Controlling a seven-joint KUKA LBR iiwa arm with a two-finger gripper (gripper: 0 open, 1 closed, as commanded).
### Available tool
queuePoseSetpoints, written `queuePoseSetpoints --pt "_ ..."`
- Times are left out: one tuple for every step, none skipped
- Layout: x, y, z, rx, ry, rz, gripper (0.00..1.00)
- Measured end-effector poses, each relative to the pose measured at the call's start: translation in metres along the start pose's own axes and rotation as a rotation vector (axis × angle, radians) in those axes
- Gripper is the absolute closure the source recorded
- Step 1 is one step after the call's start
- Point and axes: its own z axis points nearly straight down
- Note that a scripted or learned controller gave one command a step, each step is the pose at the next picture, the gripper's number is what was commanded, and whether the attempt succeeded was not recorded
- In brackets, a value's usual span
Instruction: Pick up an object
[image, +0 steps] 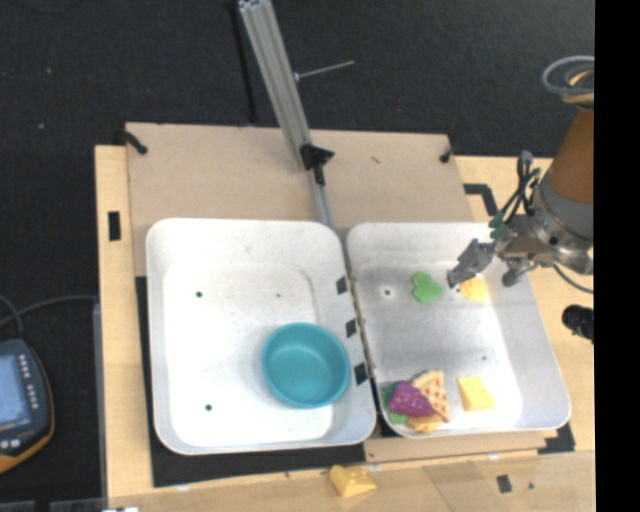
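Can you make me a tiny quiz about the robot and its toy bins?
1. True or false: the teal bowl sits in the left bin.
2. Which toy lies nearest the hand? A) green piece B) purple piece C) yellow block
3. Fill in: a yellow wedge lies outside the bins, on the ____ bench.

Key: 1 true; 2 A; 3 wooden.

Orange-banded arm, metallic hand, dark cables
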Motion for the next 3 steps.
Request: queuePoseSetpoints --pt "0.000 0.000 0.000 -0.001 0.000 0.001 0.00" --pt "-0.001 -0.002 0.042 0.004 -0.001 0.003 0.00" --pt "-0.003 0.004 0.102 0.007 -0.001 0.004 0.00"
